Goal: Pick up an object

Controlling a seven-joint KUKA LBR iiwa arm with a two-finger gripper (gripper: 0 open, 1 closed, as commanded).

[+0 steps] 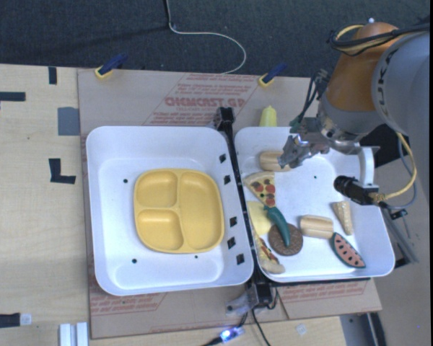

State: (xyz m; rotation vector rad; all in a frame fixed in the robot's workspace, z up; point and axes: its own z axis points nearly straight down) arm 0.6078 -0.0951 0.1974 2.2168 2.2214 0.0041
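Tan and loaf-shaped, the bread roll (270, 160) at the far left of the right bin (375, 269), just beside the gripper (294, 154), looks the likeliest target. Fingers pointing down at its right end, spread impossible to tell, nothing seen held between them. Best to centre over the roll's middle, straddle its short width, sink low before closing. Close by on the near side: pizza slice (263, 187), then green pepper (276, 219) across a brown cookie (289, 241), a second roll (317, 226), watermelon slice (346, 251). Divider wall tight on the left, little room there. Yellow divided plate (179, 210) in the left bin (108, 150), well clear.
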